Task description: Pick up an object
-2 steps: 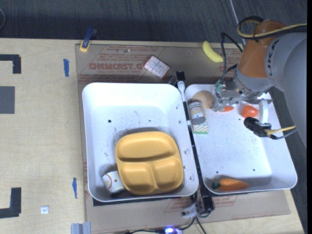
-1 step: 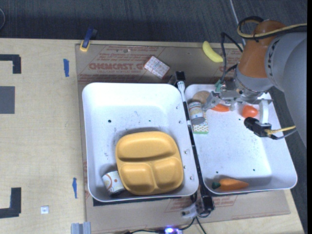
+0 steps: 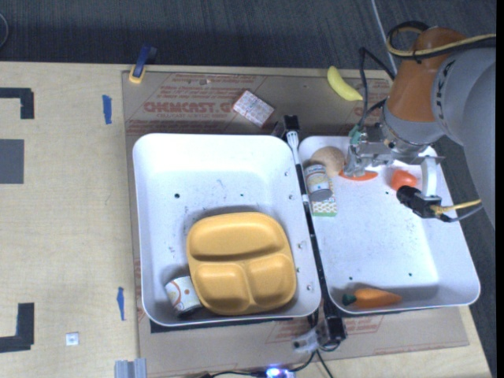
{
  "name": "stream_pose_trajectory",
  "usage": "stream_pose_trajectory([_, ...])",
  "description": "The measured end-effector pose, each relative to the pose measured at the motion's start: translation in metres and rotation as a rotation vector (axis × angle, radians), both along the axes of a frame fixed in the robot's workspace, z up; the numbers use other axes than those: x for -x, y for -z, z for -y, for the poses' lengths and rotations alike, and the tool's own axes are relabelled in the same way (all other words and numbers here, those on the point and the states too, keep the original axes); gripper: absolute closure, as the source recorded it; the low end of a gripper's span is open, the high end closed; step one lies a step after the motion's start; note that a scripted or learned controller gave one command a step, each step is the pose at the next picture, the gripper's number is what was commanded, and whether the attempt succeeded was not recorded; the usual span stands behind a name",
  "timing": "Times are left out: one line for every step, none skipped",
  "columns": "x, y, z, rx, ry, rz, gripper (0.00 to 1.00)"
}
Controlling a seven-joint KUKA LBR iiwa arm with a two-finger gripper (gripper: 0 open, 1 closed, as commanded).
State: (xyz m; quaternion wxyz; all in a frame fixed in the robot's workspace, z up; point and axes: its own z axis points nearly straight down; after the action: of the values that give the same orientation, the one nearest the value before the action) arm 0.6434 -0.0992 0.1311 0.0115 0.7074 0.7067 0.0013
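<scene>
My gripper (image 3: 359, 161) hangs low at the far left corner of the right bin (image 3: 441, 278), just above a flat orange disc (image 3: 358, 175). A beige round object (image 3: 329, 159) lies just left of it. A small labelled can (image 3: 319, 189) rests along the bin's left wall. A red-orange piece (image 3: 403, 178) sits to the gripper's right, partly behind the arm's white bracket. A carrot (image 3: 376, 296) lies by the near wall. In the left bin (image 3: 157, 172) are a yellow compartment tray (image 3: 240, 260) and a small white and orange cup (image 3: 180, 292).
A yellow banana (image 3: 344, 85) and a patterned card (image 3: 253, 107) lie on the cardboard behind the bins. A black part with a yellow cable (image 3: 421, 203) sticks out over the right bin. The grey arm (image 3: 465, 93) covers the far right corner.
</scene>
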Motion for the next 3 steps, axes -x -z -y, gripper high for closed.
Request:
stream_pose_trajectory([0.000, 0.000, 0.000, 0.000, 0.000, -0.001, 0.00])
stream_pose_trajectory([0.081, 0.045, 0.005, -0.014, 0.000, -0.016, 0.00])
stream_pose_trajectory([0.026, 0.045, -0.007, -0.014, -0.002, -0.015, 0.00])
